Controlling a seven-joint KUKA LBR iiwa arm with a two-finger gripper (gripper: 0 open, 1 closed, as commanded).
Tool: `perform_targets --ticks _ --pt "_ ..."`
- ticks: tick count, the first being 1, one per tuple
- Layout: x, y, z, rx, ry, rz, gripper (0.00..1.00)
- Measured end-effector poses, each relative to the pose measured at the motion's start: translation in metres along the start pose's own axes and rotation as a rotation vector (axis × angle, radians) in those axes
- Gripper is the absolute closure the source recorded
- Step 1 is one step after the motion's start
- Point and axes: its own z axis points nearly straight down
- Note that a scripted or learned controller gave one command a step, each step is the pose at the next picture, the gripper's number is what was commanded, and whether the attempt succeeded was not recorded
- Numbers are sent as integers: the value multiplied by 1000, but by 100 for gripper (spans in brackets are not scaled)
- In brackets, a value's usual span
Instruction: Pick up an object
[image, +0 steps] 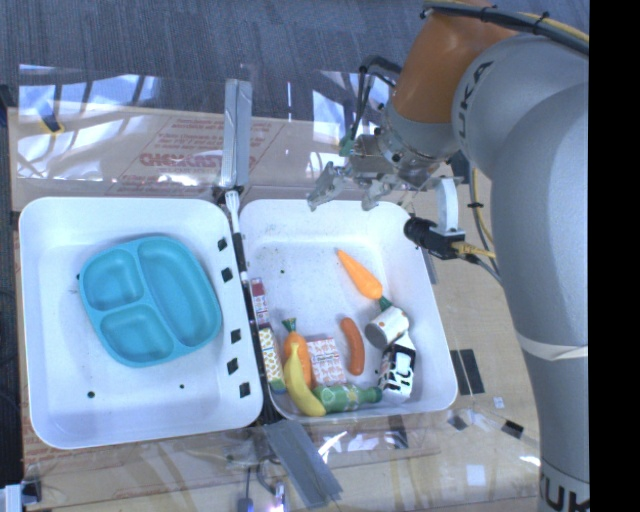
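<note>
— Where is your claw right now?

— Your claw (345, 192) hangs over the far rim of the right bin (425, 285), near that bin's far left corner. Its fingers (322, 188) are spread apart and nothing sits between them. The grey arm (520, 130) reaches in from the right, with the orange band just above the wrist.

— And the things you could pick up?

— They all lie in the right bin, toward its near side, well apart from the claw. An orange carrot (361, 274) lies slantwise near the middle. Just nearer than its tip you have a small white cup (388, 325) on its side, and beside that a sausage (352, 345). A black-and-white carton (400, 373) rests against the near right corner. Along the near wall a yellow banana (299, 382) touches a green vegetable (350, 396), with a red-and-white packet (325, 360) just behind them. A narrow striped packet (263, 320) lies along the left wall.

— The left bin?

— The left bin (50, 330) holds a blue divided plate (150, 300), lying flat. Both bins sit side by side on the table (480, 440).
</note>
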Motion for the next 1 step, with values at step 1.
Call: perform_targets --ticks 1 --pt "-8 1 151 -2 0 -152 0"
